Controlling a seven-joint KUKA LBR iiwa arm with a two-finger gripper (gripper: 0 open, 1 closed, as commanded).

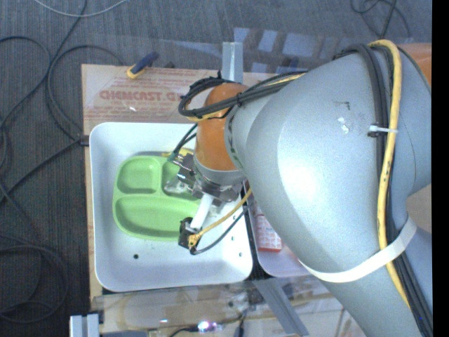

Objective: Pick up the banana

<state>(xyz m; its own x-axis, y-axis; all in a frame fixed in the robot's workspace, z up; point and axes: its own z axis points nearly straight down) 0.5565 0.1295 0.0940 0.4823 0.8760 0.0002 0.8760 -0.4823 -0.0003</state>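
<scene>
Hovering end effector over green tray's right edge, left bin

the arm is pale grey with a glossy sheen, and its band above the wrist is orange. a yellow cable and black cables run along the grey shell, tied with a white strap. the left bin is white; in it lies a lime-green divided tray. the worktop is light tan board with faded red lettering. on it rests a small tool in blue and yellow. the floor is dark grey carpet crossed by black and white cables. the right bin shows a red and white packet.
</scene>
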